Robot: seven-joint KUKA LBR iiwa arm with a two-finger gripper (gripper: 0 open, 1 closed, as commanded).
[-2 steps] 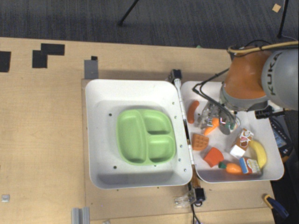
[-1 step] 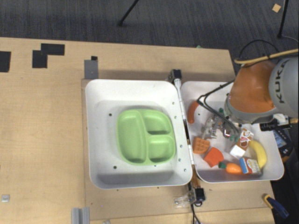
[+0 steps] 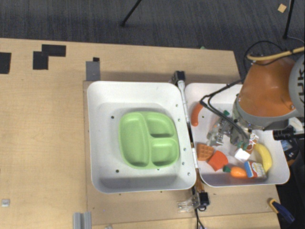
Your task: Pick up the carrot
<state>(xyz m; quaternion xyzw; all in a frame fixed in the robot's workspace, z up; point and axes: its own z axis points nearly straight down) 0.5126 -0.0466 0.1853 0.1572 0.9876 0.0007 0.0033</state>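
The green divided plate (image 3: pixel 148 139) sits in the left bin (image 3: pixel 102 128). In the right bin (image 3: pixel 281 175), the carrot (image 3: pixel 237 171) lies near the front wall, crowded by a red wedge (image 3: pixel 218 160), a small carton (image 3: pixel 254 170) and a banana (image 3: pixel 263 156). The gripper (image 3: pixel 224 135) hovers above, behind the carrot; whether it is spread I cannot tell. Descending here risks pinching a neighbour instead

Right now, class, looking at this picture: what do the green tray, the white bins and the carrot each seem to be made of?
Green tray: likely moulded plastic, matte, with smooth rounded compartments.
White bins: probably plastic, slightly glossy, with soft highlights on curved walls.
Carrot: seems a plastic toy, uniform bright orange with a small green end; too small to be sure.
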